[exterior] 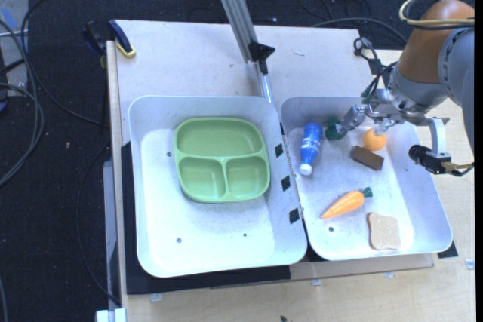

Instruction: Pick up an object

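The right bin (423,230) holds a blue and white bottle (309,148), a small green object (333,131), an orange ball (375,139), a brown block (367,157), a toy carrot (345,203) and a slice of bread (384,231). My gripper (370,119) hangs over the back of this bin, just above the orange ball. It is open, with nothing between its fingers. One finger (351,117) points toward the green object.
A green divided plate (223,160) lies in the left bin (158,237). A slanted metal pole (238,4) crosses the back of the bench and ends between the bins. A black clamp part (427,157) on the arm hangs over the right bin's far edge.
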You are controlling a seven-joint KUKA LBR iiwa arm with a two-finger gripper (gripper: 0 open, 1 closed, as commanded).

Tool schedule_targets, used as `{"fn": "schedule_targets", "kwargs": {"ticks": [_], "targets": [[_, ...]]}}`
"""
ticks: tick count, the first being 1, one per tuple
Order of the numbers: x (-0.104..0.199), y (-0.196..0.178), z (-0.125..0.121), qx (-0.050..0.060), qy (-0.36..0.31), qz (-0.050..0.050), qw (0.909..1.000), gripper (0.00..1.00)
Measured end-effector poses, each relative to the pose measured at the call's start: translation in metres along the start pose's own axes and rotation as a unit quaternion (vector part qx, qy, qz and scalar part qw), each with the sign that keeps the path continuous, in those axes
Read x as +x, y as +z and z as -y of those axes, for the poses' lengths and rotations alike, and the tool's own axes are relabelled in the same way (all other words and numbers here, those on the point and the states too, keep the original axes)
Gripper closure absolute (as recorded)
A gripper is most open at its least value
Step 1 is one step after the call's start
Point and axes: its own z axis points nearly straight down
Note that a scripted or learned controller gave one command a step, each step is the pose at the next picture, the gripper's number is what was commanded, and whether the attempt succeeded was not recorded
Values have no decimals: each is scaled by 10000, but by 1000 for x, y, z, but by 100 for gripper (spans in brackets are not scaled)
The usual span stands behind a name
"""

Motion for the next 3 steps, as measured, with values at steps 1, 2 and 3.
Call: {"fn": "schedule_targets", "kwargs": {"ticks": [1,2,3], "targets": [[7,36,-3,41,-26,-58,10000,0],[4,27,0,90,-22,-31,10000,100],[7,-16,-2,28,1,-3,10000,100]]}}
